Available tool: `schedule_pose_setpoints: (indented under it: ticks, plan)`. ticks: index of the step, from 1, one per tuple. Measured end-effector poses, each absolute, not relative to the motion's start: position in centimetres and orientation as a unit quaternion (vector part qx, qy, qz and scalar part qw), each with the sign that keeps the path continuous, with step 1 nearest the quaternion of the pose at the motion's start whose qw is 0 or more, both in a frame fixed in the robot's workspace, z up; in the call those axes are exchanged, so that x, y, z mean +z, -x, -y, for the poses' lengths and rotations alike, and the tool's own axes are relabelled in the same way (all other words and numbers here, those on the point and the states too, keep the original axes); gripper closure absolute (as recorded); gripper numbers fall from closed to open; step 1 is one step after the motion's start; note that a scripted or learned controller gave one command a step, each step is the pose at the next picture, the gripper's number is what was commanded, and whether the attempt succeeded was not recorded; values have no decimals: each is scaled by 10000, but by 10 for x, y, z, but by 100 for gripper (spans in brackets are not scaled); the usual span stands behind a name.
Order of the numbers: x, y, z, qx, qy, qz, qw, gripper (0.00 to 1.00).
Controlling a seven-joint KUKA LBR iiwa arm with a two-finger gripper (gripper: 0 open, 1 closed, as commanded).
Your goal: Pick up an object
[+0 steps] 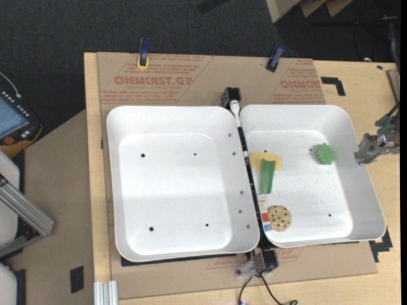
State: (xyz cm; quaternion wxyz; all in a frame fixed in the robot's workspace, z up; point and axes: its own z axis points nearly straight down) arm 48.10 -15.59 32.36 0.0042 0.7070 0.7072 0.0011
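Note:
The right white bin (356,170) holds three small items. A green bumpy ball (325,154) lies toward its right side. A yellow piece (264,161) with a green block (267,176) across it sits by the left wall. A round speckled cookie (278,217) rests near the front left corner. My gripper (371,149) shows as a small grey shape just outside the bin's right rim, right of the green ball and apart from it. Nothing is seen in it.
The left white bin (127,170) stands beside the right one on a cardboard sheet (191,75). Blue clamps (144,53) (276,56) grip the sheet's far edge. A black fitting (230,96) sits where the bins meet at the back.

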Motion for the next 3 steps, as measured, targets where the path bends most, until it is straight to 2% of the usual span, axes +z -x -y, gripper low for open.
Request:
schedule_pose_setpoints:
  ticks: [3]
  plan:
    - [354, -483, 156, 25, -7064, -7078, 93, 100]
